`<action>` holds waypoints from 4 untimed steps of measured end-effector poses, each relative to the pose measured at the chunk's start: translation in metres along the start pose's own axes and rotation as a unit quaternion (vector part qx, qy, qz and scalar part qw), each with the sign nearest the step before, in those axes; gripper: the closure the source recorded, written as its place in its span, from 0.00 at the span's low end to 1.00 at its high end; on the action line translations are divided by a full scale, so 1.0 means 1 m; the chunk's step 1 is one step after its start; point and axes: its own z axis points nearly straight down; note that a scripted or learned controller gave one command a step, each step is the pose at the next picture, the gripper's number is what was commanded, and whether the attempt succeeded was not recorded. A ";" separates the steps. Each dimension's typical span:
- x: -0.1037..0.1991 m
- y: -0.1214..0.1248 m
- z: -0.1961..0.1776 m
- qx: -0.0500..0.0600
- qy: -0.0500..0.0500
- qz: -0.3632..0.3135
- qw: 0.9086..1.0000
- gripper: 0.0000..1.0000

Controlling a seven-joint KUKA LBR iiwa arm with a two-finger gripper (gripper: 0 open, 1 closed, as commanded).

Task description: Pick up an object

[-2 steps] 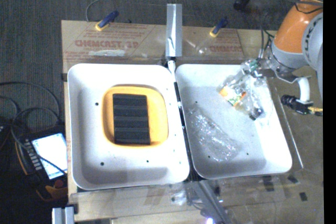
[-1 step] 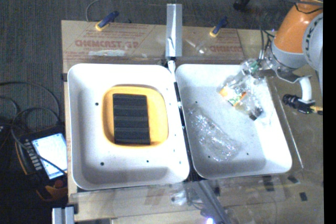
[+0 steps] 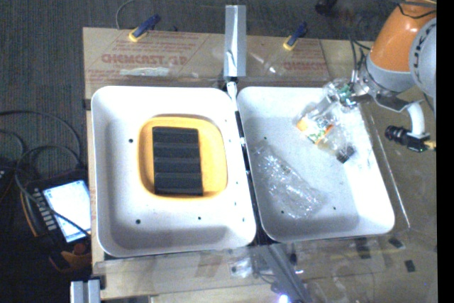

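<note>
In the left bin [image 3: 113, 117] lies a yellow pad with a black ribbed top [image 3: 177, 160]. The right bin [image 3: 369, 202] holds a clear plastic bag with small orange, green and black items inside [image 3: 323, 125], near its back right corner. A second crumpled piece of clear plastic [image 3: 287, 181] lies in the middle of that bin. My gripper [image 3: 345, 91] reaches in over the right bin's back right rim, at the upper end of the clear bag, and seems to touch it. The grey arm with its orange band [image 3: 397, 46] rises behind it.
A metal post [image 3: 235, 46] stands at the back between the bins. Two blue and yellow clamps [image 3: 144, 28] [image 3: 296, 35] pin the board behind them. A black cable fitting [image 3: 406, 136] hangs off the arm beside the right bin's right rim.
</note>
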 end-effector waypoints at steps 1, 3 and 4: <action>0.002 0.001 0.000 -0.001 0.000 -0.040 0.999 0.00; 0.014 -0.035 0.023 0.004 0.003 -0.069 0.998 0.00; 0.015 -0.033 0.013 0.001 0.003 -0.070 0.998 1.00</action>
